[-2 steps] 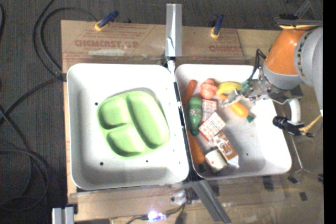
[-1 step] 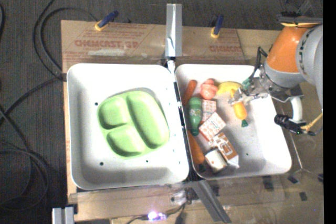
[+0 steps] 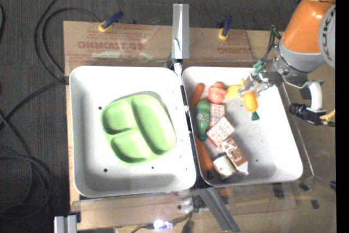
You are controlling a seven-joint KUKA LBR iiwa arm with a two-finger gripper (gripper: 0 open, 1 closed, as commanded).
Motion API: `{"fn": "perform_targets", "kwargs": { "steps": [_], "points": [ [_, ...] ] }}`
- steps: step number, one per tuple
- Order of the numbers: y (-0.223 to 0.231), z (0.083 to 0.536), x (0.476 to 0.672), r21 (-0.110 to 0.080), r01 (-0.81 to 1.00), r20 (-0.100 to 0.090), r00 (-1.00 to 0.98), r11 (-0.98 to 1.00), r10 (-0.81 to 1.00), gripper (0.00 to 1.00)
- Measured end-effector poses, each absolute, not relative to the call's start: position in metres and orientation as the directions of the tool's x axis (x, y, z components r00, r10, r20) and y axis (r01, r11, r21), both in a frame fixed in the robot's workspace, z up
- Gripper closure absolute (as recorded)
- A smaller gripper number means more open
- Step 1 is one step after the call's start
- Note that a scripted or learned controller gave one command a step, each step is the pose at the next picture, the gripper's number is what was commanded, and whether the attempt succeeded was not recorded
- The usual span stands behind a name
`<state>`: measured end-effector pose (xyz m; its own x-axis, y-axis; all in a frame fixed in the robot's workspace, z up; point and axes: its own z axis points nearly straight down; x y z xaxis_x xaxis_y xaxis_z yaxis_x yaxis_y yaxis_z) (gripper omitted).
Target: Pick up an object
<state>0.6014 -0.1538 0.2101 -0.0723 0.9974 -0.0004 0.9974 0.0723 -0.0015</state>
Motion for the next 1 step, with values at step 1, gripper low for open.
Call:
{"fn": "perform_targets", "kwargs": {
  "steps": [1],
  "points": [
    [-0.2047, 0.1914, 0.5681, -0.002, 1.000, -0.001, -0.003, 0.003, 1.000, 1.00]
  ]
}}
